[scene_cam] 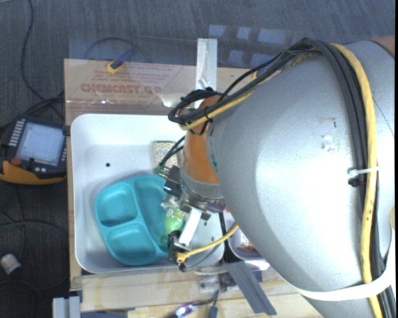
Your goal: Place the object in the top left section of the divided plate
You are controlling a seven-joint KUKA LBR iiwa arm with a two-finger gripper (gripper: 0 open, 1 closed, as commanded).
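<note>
The gripper is hanging over the right edge of the turquoise divided plate, with a small green object showing right at its tip; whether the jaws are pinching it cannot be told. The grey arm is reaching in from the right, its orange band sitting just above the plate. The plate is lying in the left white bin, its long axis running diagonally. The object's own orientation is too obscured to tell.
</note>
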